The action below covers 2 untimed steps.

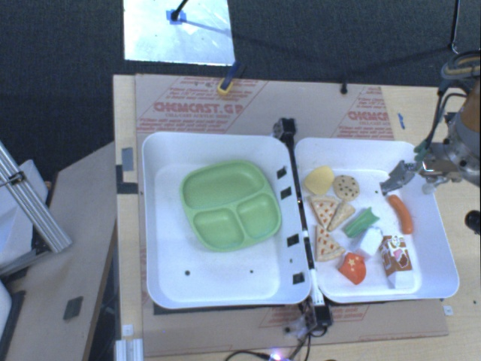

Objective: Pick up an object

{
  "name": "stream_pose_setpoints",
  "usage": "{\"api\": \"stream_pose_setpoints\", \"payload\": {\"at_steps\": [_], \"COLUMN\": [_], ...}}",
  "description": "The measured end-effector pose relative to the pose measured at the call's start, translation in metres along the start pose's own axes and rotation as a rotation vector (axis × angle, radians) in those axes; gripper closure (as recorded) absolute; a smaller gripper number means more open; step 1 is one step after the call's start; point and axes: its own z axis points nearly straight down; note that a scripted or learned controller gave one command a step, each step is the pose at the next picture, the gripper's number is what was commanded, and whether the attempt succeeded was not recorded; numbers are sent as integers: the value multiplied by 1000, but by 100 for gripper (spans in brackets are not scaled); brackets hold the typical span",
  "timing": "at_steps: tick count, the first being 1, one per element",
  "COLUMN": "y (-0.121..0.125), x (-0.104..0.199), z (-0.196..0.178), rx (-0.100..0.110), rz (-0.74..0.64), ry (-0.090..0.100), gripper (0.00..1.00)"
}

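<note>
The right bin (432, 277) holds several toy foods: a yellow lemon-like piece (319, 179), a round cookie (346, 187), pizza slices (325, 211), a green piece (361, 221), a white block (370, 240), a red piece (353, 268), a small brown-and-white carton (396, 259) and an orange sausage-like piece (403, 213). My gripper (396, 177) hangs over the bin's far right part, just beyond the upper end of the orange piece. Nothing is seen held in it.
The left bin (161, 277) holds a green divided plate (229, 204). A black hinge strip (299, 216) runs between the bins. The arm's body (458, 156) stands over the right bin's right rim. A metal frame (30, 209) sits at the far left.
</note>
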Motion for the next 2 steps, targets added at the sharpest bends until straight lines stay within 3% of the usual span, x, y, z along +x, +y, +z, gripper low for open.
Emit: {"api": "stream_pose_setpoints", "payload": {"at_steps": [1, 2], "y": [2, 3], "x": [0, -8], "z": [-4, 53], "rx": [-8, -4], "rz": [-2, 1], "ry": [-2, -1], "gripper": [0, 0]}}
